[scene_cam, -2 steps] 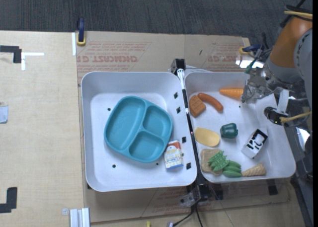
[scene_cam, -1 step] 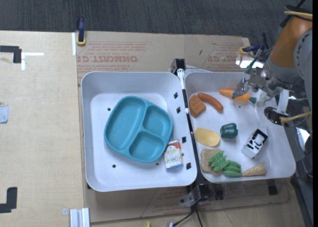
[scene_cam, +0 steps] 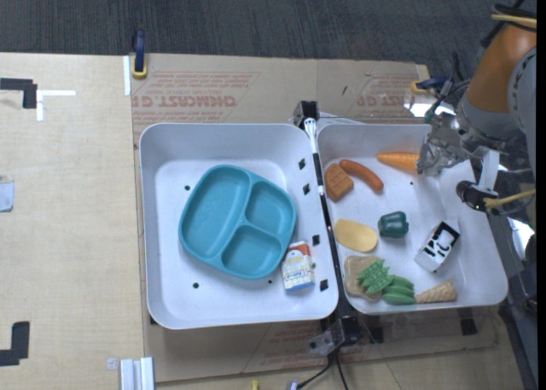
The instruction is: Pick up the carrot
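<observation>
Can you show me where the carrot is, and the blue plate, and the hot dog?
carrot (scene_cam: pixel 397 159): camera view, middle of its orange body.
blue plate (scene_cam: pixel 198 218): camera view, left part of the biggest compartment.
hot dog (scene_cam: pixel 362 174): camera view, middle of the sausage.

I see two bins on the bench (scene_cam: pixel 68 235). In the left bin (scene_cam: pixel 162 294), the divided plate (scene_cam: pixel 237 222) sits centred, a small carton (scene_cam: pixel 298 267) at its 4 o'clock. In the right bin (scene_cam: pixel 482 286), the carrot (scene_cam: pixel 397 159) lies at 12 o'clock, the claw (scene_cam: pixel 424 164) touching its right end.
</observation>
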`<state>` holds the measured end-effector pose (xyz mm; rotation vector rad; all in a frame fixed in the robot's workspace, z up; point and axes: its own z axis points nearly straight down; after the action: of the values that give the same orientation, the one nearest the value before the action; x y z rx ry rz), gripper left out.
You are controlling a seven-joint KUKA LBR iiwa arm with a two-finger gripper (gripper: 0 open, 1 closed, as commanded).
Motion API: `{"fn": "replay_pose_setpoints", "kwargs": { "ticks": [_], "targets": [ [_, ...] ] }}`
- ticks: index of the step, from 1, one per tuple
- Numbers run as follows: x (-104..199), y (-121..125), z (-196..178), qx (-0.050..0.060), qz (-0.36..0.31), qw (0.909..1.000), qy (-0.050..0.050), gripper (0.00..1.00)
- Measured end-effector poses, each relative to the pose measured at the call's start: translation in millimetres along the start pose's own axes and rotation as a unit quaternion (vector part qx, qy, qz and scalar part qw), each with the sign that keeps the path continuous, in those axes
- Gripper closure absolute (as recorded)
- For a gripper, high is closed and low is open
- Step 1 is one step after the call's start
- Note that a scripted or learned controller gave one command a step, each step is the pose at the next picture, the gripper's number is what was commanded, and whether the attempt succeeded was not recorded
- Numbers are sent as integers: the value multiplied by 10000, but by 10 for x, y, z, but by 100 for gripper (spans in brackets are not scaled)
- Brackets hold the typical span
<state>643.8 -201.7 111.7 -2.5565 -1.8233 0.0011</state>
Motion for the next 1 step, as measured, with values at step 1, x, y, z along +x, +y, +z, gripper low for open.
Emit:
{"fn": "replay_pose_setpoints", "kwargs": {
  "ticks": [1],
  "targets": [
    [90,-394,207,11,-411,9992,-8,100]
  ]
}}
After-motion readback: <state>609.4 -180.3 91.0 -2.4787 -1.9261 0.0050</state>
